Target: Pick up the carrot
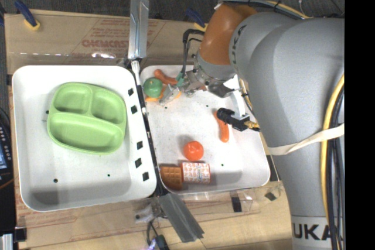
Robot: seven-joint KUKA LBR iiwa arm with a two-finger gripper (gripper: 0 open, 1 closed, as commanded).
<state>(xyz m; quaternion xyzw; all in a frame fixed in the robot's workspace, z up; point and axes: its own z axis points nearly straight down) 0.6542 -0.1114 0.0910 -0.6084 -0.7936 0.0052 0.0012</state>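
Grey pincer (179,85) sits low in the far-left corner of the right bin (176,126), close beside a green ball (153,86); open or closed, cannot tell. The carrot (224,133), as I read the slim orange piece, lies well apart, near that bin's right wall. Judgement: rise clear, cross over, align across its narrow width, and descend at mid-length, away from the wall.

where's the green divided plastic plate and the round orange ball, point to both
green divided plastic plate (88,117), camera view, ridge between its compartments
round orange ball (194,150), camera view, its middle
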